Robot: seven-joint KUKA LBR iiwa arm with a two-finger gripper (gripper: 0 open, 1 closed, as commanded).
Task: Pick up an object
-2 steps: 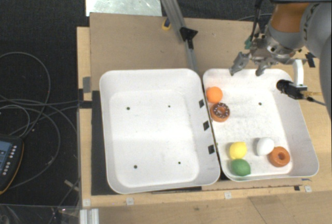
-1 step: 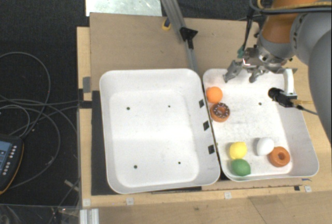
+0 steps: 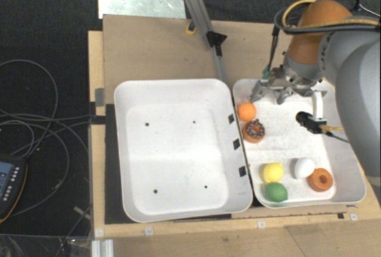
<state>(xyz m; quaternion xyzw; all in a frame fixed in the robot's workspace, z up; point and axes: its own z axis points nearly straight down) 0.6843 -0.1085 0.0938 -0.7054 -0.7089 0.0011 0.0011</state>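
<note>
Pick not yet done: jaws [image 3: 275,94] are hovering over right bin [image 3: 357,187], holding nothing.
Can't tell if jaws are spread; orange ball [image 3: 246,111] is lying just beside/below them, other obj. farther off.

Bulky grey arm [image 3: 357,71] with an orange band [image 3: 315,30], looped yellow and black cables, metallic pincer [image 3: 280,92].

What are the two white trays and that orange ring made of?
The white bins look like smooth moulded plastic: thin rounded rims, faint sheen. The orange ring seems matte plastic or foam, like toy food; the view leaves that open.
</note>
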